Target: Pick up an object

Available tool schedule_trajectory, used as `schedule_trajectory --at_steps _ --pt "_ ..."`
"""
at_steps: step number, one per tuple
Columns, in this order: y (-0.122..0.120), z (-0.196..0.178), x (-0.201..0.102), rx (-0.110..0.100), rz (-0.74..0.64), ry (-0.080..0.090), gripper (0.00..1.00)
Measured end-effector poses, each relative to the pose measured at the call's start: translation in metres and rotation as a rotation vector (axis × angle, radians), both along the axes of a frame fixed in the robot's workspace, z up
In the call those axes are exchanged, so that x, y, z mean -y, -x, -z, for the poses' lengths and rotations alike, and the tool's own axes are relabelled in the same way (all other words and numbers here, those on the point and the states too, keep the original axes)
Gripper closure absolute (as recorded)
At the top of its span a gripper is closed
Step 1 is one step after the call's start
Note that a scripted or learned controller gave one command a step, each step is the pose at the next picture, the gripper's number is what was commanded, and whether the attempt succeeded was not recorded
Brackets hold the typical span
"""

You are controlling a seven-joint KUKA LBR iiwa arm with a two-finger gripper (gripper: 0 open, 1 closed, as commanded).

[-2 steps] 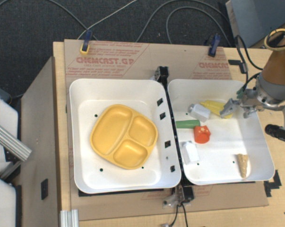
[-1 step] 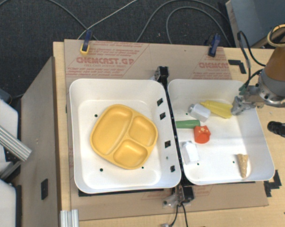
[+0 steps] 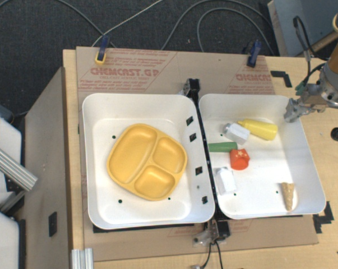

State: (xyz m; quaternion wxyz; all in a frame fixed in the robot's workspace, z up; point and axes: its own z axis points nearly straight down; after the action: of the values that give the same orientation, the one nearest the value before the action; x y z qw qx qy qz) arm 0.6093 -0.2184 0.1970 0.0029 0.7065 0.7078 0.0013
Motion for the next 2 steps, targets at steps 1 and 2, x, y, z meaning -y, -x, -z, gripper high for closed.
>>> schedule_trajectory --at_steps 1,2 --pt "-0.001 -0.044 0.002 0.000 0.000 0.000 1.00" --pt "-0.002 -0.084 0.002 -0.001 0.000 0.000 1.00"
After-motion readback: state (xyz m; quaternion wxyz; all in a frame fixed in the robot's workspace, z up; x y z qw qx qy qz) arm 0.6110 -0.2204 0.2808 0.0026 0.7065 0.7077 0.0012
